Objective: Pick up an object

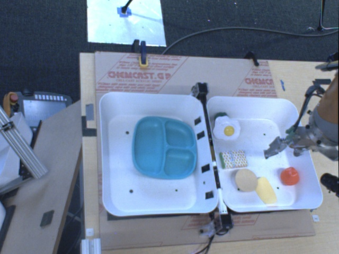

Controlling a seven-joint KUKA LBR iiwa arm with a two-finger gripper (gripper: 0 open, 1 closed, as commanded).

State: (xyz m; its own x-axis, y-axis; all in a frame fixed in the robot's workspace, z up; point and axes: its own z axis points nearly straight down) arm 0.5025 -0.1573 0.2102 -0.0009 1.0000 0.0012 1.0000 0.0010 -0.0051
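Two shallow white bins sat side by side on the bench. In the left bin (pixel 114 142) we saw a blue divided plate (pixel 164 146) lying flat, its three compartments facing up. The right bin (pixel 296 192) held the loose things we could choose from.

Nearest the divider, toward the far side, lay a toy fried egg (pixel 226 128), white with a yellow yolk, with something small and green (pixel 220 116) peeking out just behind it. Nearer the camera we found a small speckled rectangular piece (pixel 233 158), its long axis running roughly left to right across the view. Just below it sat a round tan disc (pixel 246 179), and touching its right edge was a yellow oblong piece (pixel 266 190). We noted that this yellow piece had its long axis on a diagonal, one end pointing up-left toward the disc and the other down-right toward the bin's near wall. Further right, apart from these, a small orange-red object (pixel 290 175) rested on the bin floor.

The gripper (pixel 273 148) reached in from the right, over the right bin, above and to the left of the orange-red object. We saw nothing between its fingers, and we could not tell whether they were spread or closed.
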